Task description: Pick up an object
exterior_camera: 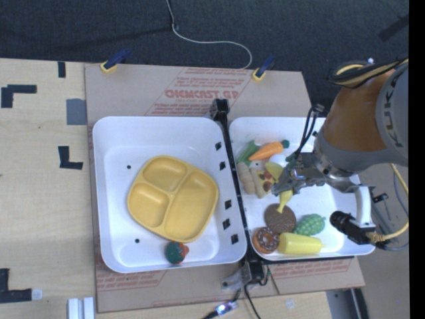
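Hovering in the right white bin (pixel 345 248), the gripper (pixel 290 180), its state indiscernible, sits just above a small yellow toy piece (pixel 285 198), angled down-left, directly beneath.

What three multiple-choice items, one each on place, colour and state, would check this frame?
1. Where does the yellow divided tray lie?
A. left bin
B. right bin
C. on the cardboard

2. What colour is the carrot toy near the right bin's far side?
A. blue
B. orange
C. white

3. How does the divided tray stand?
A. flipped over
B. propped on its edge
C. lying flat, compartments up

Answers: 1 A, it sits inside the left bin. 2 B, its body is orange with a green end. 3 C, its compartments face the camera.
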Tool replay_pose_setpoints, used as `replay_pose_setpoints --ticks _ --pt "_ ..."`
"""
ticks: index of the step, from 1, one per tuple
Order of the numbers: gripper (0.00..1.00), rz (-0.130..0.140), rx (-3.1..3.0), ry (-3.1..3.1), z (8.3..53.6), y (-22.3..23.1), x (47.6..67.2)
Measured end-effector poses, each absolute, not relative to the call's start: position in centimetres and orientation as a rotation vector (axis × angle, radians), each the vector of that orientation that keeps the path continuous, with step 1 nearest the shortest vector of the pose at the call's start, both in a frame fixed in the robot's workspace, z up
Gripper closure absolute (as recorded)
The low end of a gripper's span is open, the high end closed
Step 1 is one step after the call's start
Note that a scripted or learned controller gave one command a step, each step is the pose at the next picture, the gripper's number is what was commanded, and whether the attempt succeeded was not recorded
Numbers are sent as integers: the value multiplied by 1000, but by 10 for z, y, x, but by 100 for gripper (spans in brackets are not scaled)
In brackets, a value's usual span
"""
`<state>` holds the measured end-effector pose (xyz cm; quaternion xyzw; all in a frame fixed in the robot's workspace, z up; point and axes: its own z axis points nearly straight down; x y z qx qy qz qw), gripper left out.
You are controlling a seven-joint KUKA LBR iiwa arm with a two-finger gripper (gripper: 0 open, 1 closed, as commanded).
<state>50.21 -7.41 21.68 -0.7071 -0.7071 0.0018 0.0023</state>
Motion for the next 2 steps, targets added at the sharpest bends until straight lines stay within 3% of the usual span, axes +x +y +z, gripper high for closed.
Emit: replay_pose_setpoints --ticks 2 --pt "100 3 -2217 -2222 218 -72 486"
